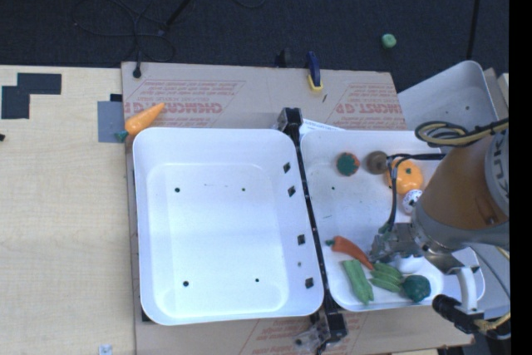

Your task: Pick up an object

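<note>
Several small things lie in the right bin [332, 204] under me: a red chilli [350, 248], a green pod [358, 280] beside it, a second green piece [386, 278] and a dark green knob [416, 288] near the front edge. My claw [389, 245] hangs low over that cluster, just right of the chilli (whether it touches anything I cannot tell). Farther back sit a green and orange ball [347, 165], a brownish one [377, 161] and an orange piece [407, 177]. Left bin [216, 220] lies alongside; an orange carrot [143, 118] rests on cardboard [191, 100] outside it.
</note>
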`<state>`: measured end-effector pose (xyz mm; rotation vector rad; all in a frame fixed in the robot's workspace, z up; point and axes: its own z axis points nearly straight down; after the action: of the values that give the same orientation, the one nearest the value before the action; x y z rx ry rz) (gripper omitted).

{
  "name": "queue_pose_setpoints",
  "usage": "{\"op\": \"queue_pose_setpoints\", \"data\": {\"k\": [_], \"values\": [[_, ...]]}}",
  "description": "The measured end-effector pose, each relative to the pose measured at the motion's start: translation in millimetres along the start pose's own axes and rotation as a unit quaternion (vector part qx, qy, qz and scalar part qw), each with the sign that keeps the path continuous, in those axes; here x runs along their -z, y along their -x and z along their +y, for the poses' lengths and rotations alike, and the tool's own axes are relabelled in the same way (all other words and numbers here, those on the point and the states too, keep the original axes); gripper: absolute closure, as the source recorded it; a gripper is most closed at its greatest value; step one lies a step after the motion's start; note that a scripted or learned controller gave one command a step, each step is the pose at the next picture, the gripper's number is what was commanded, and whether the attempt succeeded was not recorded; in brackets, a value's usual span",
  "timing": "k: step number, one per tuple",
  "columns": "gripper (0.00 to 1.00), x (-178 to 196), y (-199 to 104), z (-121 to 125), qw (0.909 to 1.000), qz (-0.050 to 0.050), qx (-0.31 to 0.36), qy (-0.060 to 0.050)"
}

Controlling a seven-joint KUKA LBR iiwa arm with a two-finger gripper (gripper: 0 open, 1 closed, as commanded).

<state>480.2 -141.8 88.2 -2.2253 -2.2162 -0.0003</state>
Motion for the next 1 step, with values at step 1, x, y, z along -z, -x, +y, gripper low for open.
{"op": "queue_pose_setpoints", "data": {"k": [1], "values": [[1.0,19.9,-25.1,34.3,1.0,0.0,0.004,0.0]]}}
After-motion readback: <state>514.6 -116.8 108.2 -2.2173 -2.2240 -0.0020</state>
